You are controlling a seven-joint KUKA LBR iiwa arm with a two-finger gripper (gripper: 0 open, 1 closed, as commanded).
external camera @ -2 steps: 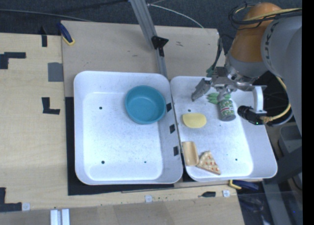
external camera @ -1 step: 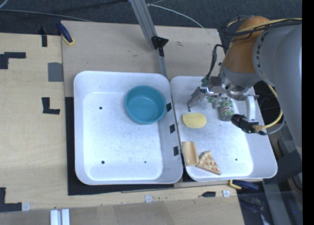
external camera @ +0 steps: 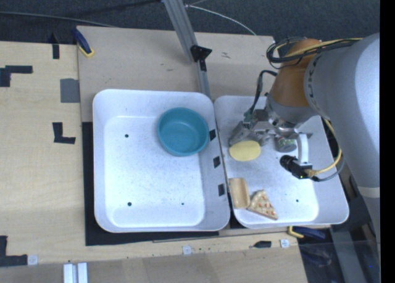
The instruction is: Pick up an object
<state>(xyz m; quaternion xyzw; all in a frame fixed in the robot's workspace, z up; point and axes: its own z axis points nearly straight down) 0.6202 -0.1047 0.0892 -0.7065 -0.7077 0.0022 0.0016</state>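
A pale yellow oval object (external camera: 245,151) lies in the right bin (external camera: 321,205), near its left wall. My gripper (external camera: 251,135) is low over the object's far edge, open, with one finger toward each end of the oval and nothing lifted. A tan bread-like piece (external camera: 238,192) and a pizza-slice toy (external camera: 263,205) lie at the front of the same bin. Part of a small grey-green object (external camera: 285,145) shows under the wrist. A blue bowl (external camera: 182,131) sits upright at the back of the left bin (external camera: 123,183).
A slanted metal pole (external camera: 182,26) comes down to the back edge between the two bins. The grey arm (external camera: 345,90) and its cables cover the right bin's right side. The raised bin walls meet close to the left of the yellow object.
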